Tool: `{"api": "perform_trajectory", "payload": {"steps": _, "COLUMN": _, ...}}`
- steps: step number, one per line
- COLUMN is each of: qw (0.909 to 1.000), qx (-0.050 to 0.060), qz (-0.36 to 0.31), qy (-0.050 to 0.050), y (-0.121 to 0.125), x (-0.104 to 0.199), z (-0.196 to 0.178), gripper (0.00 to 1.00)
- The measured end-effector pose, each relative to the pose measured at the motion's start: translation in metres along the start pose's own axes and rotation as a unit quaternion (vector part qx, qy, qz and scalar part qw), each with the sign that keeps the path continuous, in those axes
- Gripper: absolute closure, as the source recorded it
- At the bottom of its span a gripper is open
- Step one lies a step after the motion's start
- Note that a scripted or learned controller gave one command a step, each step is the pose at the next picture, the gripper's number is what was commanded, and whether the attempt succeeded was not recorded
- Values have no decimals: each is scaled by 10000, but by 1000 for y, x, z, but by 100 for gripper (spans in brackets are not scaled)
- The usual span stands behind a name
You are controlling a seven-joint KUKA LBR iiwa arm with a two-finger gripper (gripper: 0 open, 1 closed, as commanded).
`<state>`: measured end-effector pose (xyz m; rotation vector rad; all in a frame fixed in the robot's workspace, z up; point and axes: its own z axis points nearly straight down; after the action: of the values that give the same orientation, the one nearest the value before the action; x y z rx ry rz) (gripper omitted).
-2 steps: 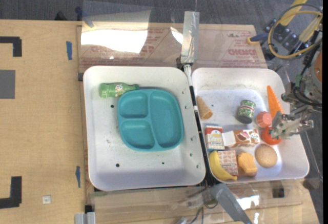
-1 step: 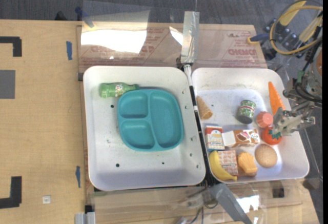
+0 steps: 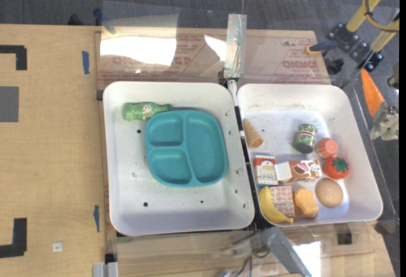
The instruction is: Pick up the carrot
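We see the carrot (image 3: 252,134) in the right bin (image 3: 365,161), a pale orange tapered piece lying close against that bin's left wall, in its upper left part. It lies on the bin floor, apart from the other toys, with its narrower end pointing toward the far side of the bench.

The gripper (image 3: 385,123) sits at the right edge of the view, over the right bin's outer rim and well apart from the carrot. We cannot tell whether it is open or closed, and nothing shows in its grasp. Just above it we see the orange band (image 3: 372,93) of the arm.

In the same bin, a small green can (image 3: 306,137) stands to the right of the carrot. Beside the can is a red-orange round piece (image 3: 327,147), and just below that a tomato (image 3: 337,168) with a green top. Two little cartons (image 3: 265,169) lie side by side in the middle. Along the near wall we see a banana (image 3: 273,206), a yellow-orange lump (image 3: 306,203) and a round tan bun (image 3: 328,193).

The left bin (image 3: 120,193) holds a teal divided plate (image 3: 187,146) near its centre. A green bottle (image 3: 146,110) lies on its side just beyond the plate's far left corner.
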<state>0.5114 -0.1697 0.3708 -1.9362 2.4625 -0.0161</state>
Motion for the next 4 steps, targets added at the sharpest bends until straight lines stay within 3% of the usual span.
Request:
{"api": "perform_trajectory", "payload": {"steps": 1, "qw": 9718, "qx": -29, "qz": -2357, "qy": -11, "y": 13, "x": 58, "z": -105, "gripper": 100}}
{"api": "perform_trajectory", "payload": {"steps": 2, "qw": 9004, "qx": -90, "qz": -4349, "qy": -73, "y": 4, "x": 4, "z": 94, "gripper": 100}}
{"api": "perform_trajectory", "payload": {"steps": 3, "qw": 8629, "qx": -38, "qz": -5054, "qy": -33, "y": 0, "x": 48, "z": 47, "gripper": 100}}
{"api": "perform_trajectory", "payload": {"steps": 4, "qw": 7604, "qx": -46, "qz": -6494, "qy": -62, "y": 18, "x": 35, "z": 87, "gripper": 100}}
